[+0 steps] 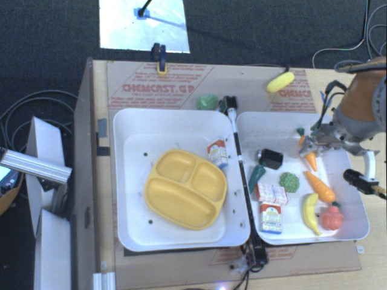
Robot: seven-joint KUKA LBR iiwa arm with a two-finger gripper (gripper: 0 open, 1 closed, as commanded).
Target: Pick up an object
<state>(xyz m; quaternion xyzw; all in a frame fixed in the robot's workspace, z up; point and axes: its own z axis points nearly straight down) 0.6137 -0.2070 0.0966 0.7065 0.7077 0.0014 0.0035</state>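
Reaching into the right bin (354,219), my end effector (312,145) sits right on a small carrot (311,160) near the bin's far edge, grip state I cannot tell, so nothing looks lifted yet.

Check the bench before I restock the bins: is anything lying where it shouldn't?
Yes. A yellow toy lies on the cardboard behind the right bin, and a green toy sits beyond the back rim of the left bin. Both are outside the bins, while the other toys lie inside.
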